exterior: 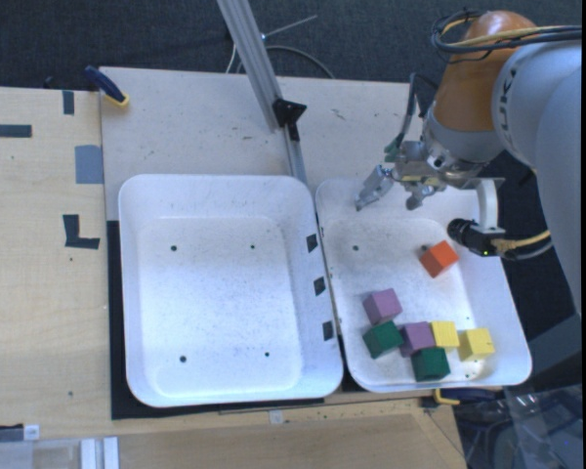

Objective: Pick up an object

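Gripper: hung over the far end of the right bin, at about twelve o'clock of that bin's floor; its two fingers stood spread apart with nothing between them, so it was released and empty; grey arm with orange band entered from three o'clock.

Candidate objects, all in the right bin: orange block, alone, at about five o'clock from the gripper and the nearest of the lot; pink block towards six o'clock; a cluster at the bin's near end, six o'clock, comprising green block, second pink block, second green block, and two yellow blocks, touching or just beside one another.

Step in hand, as judged: approach and choice of target, nothing yet lifted; the orange block looked the soundest choice, standing well apart from its neighbours with room on both sides for the fingers; it sat turned on the floor, so the wrist would want aligning to its flat faces before descent; the cluster risked a finger landing on a neighbour.

Surface and room: left bin, white, speckled, at nine o'clock; pale bench bearing grey tape marks; a metal post slanting in from twelve o'clock; dark floor beyond.
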### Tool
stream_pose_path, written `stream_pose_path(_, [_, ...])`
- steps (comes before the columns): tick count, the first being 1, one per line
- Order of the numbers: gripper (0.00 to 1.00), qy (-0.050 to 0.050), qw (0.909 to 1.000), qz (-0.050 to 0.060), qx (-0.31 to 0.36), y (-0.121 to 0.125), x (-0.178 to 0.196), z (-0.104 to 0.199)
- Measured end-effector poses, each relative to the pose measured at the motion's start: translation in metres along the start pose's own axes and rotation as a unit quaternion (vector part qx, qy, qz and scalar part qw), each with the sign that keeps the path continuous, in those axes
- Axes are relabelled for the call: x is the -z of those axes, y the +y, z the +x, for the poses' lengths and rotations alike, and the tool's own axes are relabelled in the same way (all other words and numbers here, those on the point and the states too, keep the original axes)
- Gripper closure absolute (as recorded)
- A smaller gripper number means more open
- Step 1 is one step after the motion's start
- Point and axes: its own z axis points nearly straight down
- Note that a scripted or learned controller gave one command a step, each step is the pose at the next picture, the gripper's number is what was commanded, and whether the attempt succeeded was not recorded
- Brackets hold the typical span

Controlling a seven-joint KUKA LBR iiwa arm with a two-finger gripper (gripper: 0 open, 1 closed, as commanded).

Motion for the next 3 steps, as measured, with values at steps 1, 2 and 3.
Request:
stream_pose_path(1, [0.0,0.0,1.0,0.002,-0.001,-0.066,-0.006,0.021])
stream_pose_path(2, [0.0,-0.001,1.0,0.001,-0.004,-0.089,-0.108,-0.039])
stream_pose_path(3, [1.0,0.0,1.0,0.001,0.0,-0.087,-0.096,-0.036])
